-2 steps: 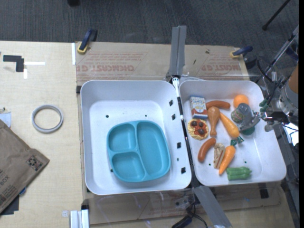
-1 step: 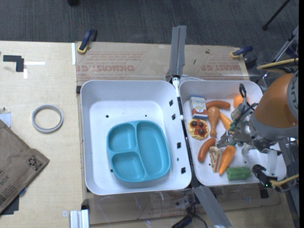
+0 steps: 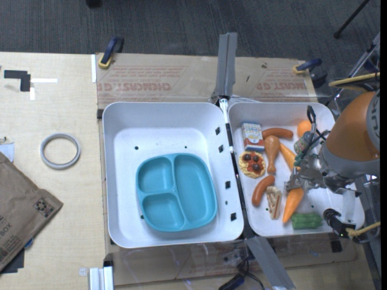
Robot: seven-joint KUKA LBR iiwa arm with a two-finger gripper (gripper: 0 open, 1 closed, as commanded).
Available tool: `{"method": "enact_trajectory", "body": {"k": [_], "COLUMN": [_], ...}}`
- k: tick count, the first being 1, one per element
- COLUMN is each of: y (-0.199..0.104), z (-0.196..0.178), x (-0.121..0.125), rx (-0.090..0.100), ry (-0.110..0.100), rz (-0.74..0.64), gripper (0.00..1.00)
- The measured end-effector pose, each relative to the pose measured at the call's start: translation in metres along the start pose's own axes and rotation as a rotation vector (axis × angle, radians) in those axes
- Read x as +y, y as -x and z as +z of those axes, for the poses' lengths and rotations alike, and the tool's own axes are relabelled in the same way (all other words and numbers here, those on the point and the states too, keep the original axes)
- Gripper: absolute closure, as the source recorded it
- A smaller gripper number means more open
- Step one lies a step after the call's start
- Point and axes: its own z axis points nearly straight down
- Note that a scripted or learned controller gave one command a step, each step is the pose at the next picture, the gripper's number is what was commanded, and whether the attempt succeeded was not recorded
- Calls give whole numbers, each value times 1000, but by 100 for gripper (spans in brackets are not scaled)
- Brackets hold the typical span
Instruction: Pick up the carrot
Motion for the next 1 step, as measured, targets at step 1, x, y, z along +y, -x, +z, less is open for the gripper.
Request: {"method": "enact_trajectory", "body": {"k": [1], "y": [-59], "z": [-94], "x": [-37], "rx": [1], "ry": [4], "rz": [239], "gripper": [100]}}
